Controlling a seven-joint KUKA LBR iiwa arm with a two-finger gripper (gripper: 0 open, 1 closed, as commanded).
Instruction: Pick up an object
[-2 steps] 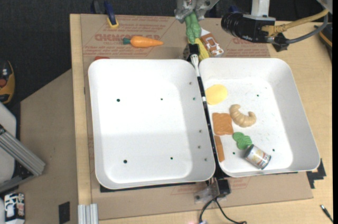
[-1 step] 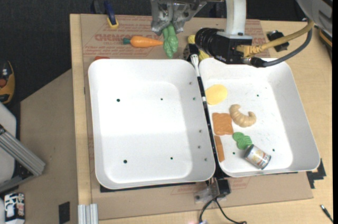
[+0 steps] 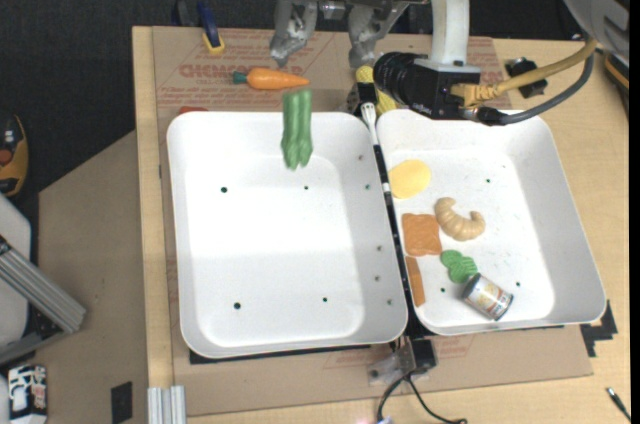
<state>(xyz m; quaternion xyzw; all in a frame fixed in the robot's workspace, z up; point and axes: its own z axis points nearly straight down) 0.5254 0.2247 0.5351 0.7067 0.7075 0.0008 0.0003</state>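
My gripper (image 3: 328,40) hangs over the back edge of the bench, above the seam between the two bins, with its two fingers spread wide and nothing between them. A long green pod (image 3: 297,130) is at the back of the left bin (image 3: 200,212), just below the left finger (image 3: 290,32) and apart from it. An orange carrot (image 3: 270,79) lies on the cardboard behind that bin. The right bin (image 3: 540,202) holds a yellow disc (image 3: 410,178), a croissant (image 3: 460,219), an orange cracker (image 3: 421,235), a small green piece (image 3: 458,263) and a can (image 3: 487,296).
A blue and yellow clip (image 3: 210,30) rests on the cardboard at the back left. A brown strip (image 3: 415,280) lies along the right bin's left wall. Metal rails (image 3: 40,292) stand off the bench at the left.
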